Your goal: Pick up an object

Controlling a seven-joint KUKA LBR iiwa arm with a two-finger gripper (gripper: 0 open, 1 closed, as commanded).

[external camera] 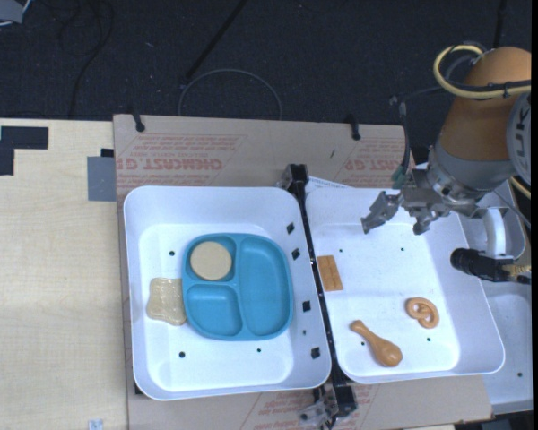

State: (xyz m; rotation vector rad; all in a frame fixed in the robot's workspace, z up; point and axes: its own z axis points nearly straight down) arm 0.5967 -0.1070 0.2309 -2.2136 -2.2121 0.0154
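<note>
My gripper (400, 219) hangs over the back of the right bin (471, 352), its two fingers spread apart and open with nothing between them. Below it in that bin lie a small orange rectangular block (329, 272) by the left wall, a tan drumstick-shaped piece (376, 342) near the front, and a pretzel (422, 312) to the right. In the left bin (152, 209) a blue divided plate (238, 286) holds a round tan cookie (210, 260). A pale bread slice (167, 300) lies against the plate's left side.
A black divider (308, 276) runs between the two bins. The bins rest on a cardboard sheet (251, 150) on a wooden bench. Cables and a black fixture (481, 262) sit at the right edge beside the arm.
</note>
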